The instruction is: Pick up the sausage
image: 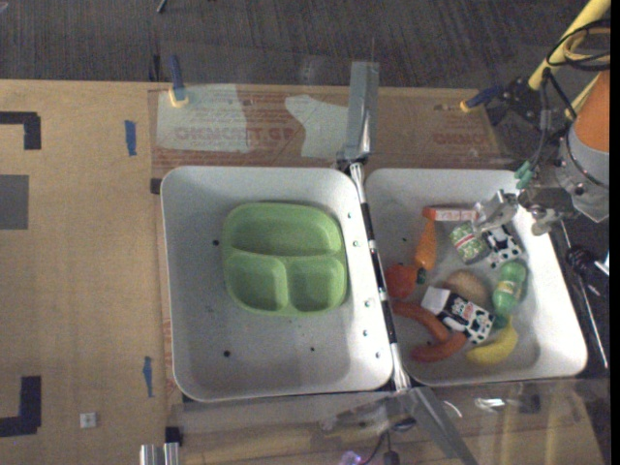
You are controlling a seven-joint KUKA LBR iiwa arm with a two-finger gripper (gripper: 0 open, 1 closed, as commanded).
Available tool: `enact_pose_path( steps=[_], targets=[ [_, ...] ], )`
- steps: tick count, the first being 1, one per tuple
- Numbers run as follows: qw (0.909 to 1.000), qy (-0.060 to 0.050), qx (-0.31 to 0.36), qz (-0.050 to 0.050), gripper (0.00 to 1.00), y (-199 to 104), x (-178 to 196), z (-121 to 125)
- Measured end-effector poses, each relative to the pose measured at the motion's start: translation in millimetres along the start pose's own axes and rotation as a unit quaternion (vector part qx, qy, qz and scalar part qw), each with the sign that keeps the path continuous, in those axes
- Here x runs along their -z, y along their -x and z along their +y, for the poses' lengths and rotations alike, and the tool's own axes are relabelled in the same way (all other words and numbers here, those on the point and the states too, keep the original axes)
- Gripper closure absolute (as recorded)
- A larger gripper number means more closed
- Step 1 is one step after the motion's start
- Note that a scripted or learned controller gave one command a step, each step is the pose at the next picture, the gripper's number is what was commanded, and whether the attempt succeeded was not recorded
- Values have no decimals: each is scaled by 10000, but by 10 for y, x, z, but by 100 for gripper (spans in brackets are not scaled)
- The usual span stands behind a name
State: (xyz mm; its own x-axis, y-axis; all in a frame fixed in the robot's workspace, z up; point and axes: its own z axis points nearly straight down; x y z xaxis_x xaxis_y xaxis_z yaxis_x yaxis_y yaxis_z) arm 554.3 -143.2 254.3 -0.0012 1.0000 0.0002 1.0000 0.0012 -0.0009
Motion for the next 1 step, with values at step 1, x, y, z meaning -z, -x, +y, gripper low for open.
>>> enact_pose_path(
  steps=[1],
  targets=[
    [9746, 10, -2240, -6, 0, 263, -373, 273]
  ],
)
